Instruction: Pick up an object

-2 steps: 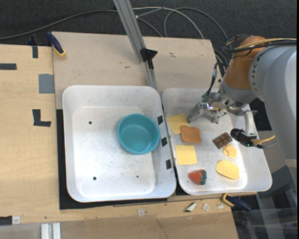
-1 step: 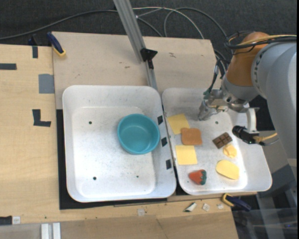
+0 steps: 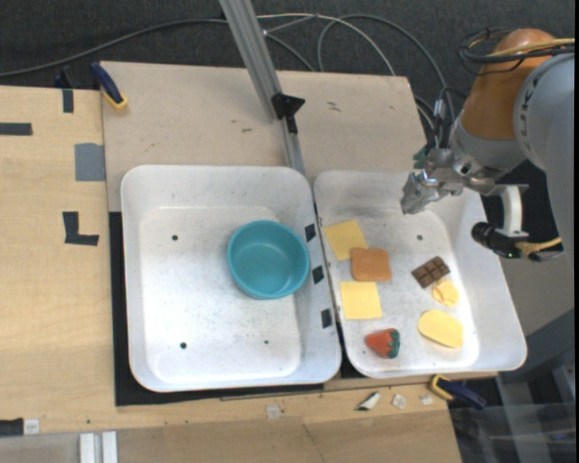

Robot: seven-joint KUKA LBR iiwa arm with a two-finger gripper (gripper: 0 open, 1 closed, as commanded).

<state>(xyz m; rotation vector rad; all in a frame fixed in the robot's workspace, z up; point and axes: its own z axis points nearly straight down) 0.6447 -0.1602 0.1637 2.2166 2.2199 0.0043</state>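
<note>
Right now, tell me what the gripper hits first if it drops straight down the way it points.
Likely bare floor of the right shallow white bin, under the gripper; depth is hard to judge.

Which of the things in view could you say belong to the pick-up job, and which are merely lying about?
Belonging to the job:
- tool
- strawberry
- brown toast piece
- chocolate piece
- two yellow cheese squares
- blue bowl

Lying about:
- yellow-and-blue clamp
- cables
- metal pole
</note>
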